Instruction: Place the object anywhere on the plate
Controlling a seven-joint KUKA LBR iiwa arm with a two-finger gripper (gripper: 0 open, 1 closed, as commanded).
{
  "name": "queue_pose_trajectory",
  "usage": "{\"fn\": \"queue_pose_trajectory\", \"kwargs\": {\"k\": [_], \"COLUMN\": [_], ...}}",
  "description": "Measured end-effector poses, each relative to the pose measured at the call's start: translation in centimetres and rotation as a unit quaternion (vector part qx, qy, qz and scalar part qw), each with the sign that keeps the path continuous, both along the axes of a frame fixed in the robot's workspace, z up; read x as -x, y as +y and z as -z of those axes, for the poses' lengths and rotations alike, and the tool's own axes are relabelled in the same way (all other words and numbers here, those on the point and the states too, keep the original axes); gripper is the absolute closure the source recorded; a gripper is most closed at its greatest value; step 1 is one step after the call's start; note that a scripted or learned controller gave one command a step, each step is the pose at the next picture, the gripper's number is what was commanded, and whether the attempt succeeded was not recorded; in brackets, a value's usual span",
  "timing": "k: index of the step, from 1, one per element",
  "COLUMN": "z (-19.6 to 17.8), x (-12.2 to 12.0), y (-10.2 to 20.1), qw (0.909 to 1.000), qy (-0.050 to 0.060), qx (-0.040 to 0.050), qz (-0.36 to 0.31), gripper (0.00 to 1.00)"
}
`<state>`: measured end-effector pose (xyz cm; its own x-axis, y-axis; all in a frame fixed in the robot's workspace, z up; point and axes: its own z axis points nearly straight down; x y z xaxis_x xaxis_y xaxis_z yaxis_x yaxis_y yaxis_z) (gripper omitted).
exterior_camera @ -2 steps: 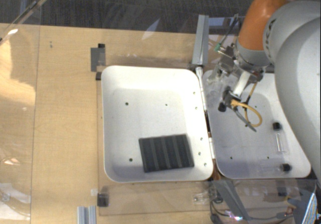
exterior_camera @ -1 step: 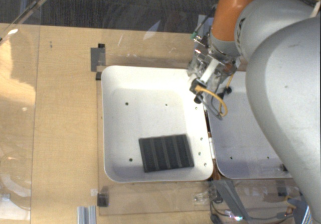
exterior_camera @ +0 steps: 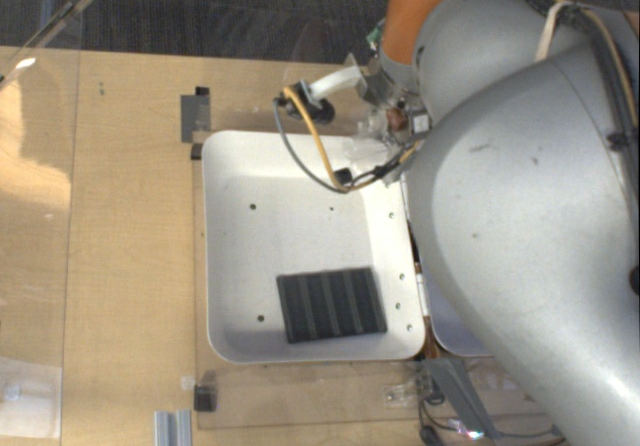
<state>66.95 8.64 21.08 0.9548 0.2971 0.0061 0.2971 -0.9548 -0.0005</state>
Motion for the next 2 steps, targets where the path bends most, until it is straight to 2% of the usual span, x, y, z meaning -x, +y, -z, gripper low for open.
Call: {"fn": "queue_pose_trajectory", "kwargs": {"k": [1,2], "z": [4.6,-10.2], "x": [2.2,1.5], "y": [10.2,14.2], "qw": [0.9988,0.9969], "qy": [0.001,0.0], "qx": [-0.0014,-0.0001], "qz": [0.049,-0.079], "gripper": [1.0,1.0]}}
